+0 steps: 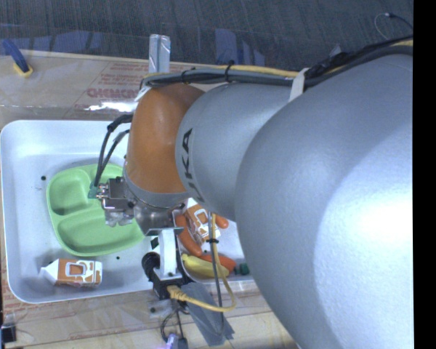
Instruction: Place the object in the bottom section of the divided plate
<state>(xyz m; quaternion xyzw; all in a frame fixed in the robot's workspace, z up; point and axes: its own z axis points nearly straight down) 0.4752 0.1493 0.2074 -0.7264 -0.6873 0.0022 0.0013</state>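
Over the left shallow white plastic bin (18, 195), the grey arm (276, 195) with its orange band covers most of the worktop. Hand (118, 211) sits low above the green divided plastic plate (73, 209); open or closed, can't tell. Small orange-and-white carton (74, 273) lies flat in the bin just below the plate, apart from it. Yellow banana (200, 266) and orange carrot (203, 249) poke out beside the wrist

The arm (291, 180) covers the right bin; the green plate's (73, 195) left sections lie open, a carton (73, 272) just below it.
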